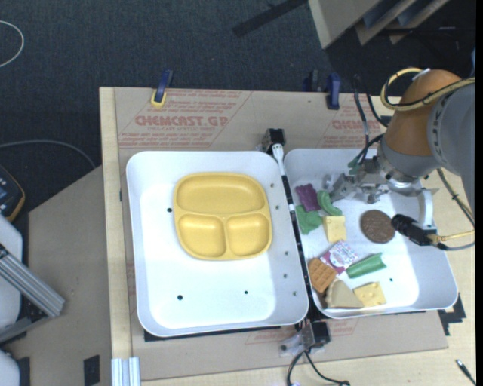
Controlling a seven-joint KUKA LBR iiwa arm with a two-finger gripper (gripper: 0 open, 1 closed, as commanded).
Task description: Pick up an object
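Looking down, we found the gripper (353, 183) over the right bin (434, 290), near its far wall; whether it was apart or together we could not tell. The toy foods, including a brown cookie (376, 226), lay on the bin floor.

Bright, even light; slightly soft focus.

A pale plywood table (226, 113), printed with red lettering, stands on dark grey carpet (75, 60). Blue clamps (161, 84) grip the table's far edge. Beyond its far right corner sits beige furniture (355, 19).
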